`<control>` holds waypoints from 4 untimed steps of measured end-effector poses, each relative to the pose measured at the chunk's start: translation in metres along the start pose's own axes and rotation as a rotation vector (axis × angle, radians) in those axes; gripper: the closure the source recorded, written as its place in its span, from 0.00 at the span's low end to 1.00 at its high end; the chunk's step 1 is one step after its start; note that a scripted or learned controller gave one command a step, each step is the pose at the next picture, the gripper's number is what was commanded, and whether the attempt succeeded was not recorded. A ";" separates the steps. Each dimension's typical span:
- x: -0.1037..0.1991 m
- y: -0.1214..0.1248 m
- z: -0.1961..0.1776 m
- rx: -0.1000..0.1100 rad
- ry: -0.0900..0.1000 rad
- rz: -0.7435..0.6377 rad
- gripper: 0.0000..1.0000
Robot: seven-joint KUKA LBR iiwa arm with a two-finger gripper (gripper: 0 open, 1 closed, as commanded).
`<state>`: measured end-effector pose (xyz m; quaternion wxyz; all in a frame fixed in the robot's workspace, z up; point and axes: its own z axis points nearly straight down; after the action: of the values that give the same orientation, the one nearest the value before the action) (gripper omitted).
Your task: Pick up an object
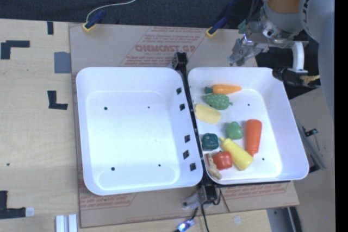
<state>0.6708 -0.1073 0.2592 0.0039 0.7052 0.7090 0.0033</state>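
Toys: plastic vegetables in the right bin [283, 111], including an orange carrot [253, 136]
Gripper [241, 54]: above the bin's far edge, jaw state unclear
Writing: "CHEMCAST" on the board [157, 46]

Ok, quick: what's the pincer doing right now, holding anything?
Pincer: above the far rim of the right white plastic bin, nothing visible between its fingers; open or closed cannot be told.
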 end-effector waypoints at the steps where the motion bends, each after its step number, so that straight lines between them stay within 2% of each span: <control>1: 0.044 -0.001 -0.076 0.005 0.001 0.000 1.00; 2: 0.115 0.000 -0.174 0.002 0.002 -0.003 1.00; 3: 0.133 -0.006 -0.283 -0.002 0.002 0.001 1.00; 4: 0.217 -0.067 -0.277 0.013 0.002 -0.002 1.00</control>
<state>0.5998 0.1099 0.5348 -0.0014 0.7046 0.7096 -0.0009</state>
